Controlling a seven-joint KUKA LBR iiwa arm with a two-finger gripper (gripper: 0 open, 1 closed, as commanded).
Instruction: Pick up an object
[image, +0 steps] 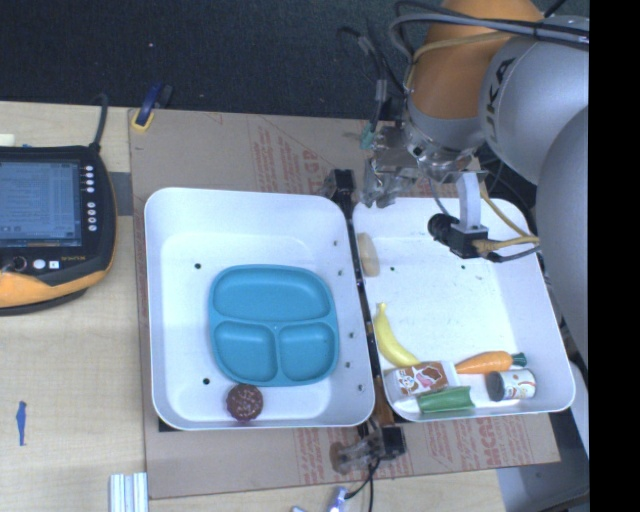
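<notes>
The grey arm (545, 110) comes in from about two o'clock and bends down toward the twelve o'clock side of the bench. Its orange band (452, 75) sits just above the wrist, cables looping over it. Below the wrist hangs the gripper (388, 188), pointing down toward seven o'clock, metal parts clustered and hard to read.

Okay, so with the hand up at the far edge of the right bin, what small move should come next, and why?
Probably bring the hand toward the near end of the right bin and stop above the banana. The hand sits high at the bin's far left corner with nothing under it, while the banana lies a little apart from the carrot, green item and small carton packed along the near wall.
</notes>
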